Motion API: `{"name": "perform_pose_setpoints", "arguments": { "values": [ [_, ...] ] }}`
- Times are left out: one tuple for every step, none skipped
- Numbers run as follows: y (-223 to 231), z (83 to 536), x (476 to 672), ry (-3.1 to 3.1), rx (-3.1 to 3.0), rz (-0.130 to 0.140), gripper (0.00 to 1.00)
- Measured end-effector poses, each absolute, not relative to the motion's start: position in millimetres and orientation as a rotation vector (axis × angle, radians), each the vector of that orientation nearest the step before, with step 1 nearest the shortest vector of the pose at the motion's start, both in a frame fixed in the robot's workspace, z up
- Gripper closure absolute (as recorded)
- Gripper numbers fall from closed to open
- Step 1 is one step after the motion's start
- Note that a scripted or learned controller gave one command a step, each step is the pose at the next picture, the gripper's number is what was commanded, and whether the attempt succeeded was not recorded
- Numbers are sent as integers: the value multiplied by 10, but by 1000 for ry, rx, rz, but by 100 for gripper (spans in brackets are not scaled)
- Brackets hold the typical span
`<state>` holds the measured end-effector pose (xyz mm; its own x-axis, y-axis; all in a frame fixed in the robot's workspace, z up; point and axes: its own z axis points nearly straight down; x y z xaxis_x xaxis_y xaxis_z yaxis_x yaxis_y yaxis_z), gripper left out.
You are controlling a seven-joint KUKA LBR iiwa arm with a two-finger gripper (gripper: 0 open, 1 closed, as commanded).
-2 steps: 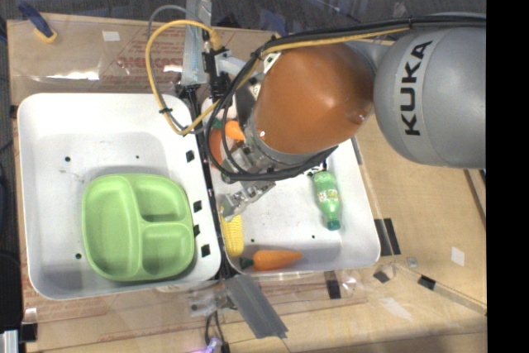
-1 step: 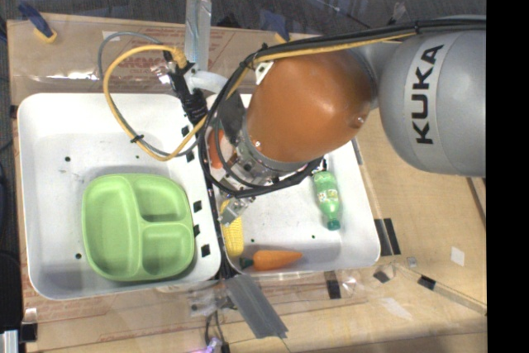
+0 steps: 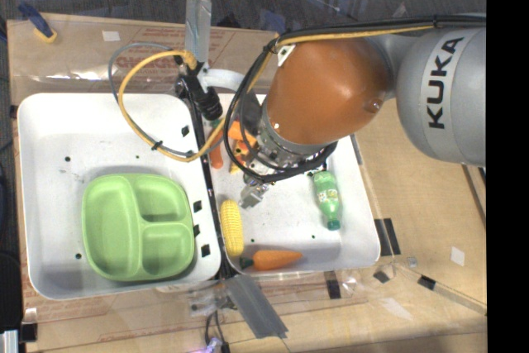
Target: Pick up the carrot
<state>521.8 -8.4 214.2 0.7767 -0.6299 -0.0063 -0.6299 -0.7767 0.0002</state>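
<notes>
The carrot (image 3: 275, 259) lies on its side at the front edge of the right bin (image 3: 360, 211), its thick end pointing left toward the corn. My gripper (image 3: 252, 194) hangs under the arm's orange band (image 3: 326, 91), over the middle of the right bin. It is a short way behind and slightly left of the carrot and does not touch it. The wrist and cables hide most of the gripper.
A yellow corn cob (image 3: 232, 227) lies along the right bin's left wall, just left of the carrot. A green bottle (image 3: 326, 197) lies to the gripper's right. The left bin (image 3: 41, 169) holds a green divided plate (image 3: 139, 224). Yellow and black cables (image 3: 157, 107) loop over the divider.
</notes>
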Motion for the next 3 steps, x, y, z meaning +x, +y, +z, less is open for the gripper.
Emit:
{"name": "perform_pose_setpoints", "arguments": {
  "values": [
    [-459,3855,5095,983,-2976,-16,100],
    [-169,2678,5217,308,-3120,21,100],
    [386,1840,5661,302,-3124,28,100]
  ]
}}
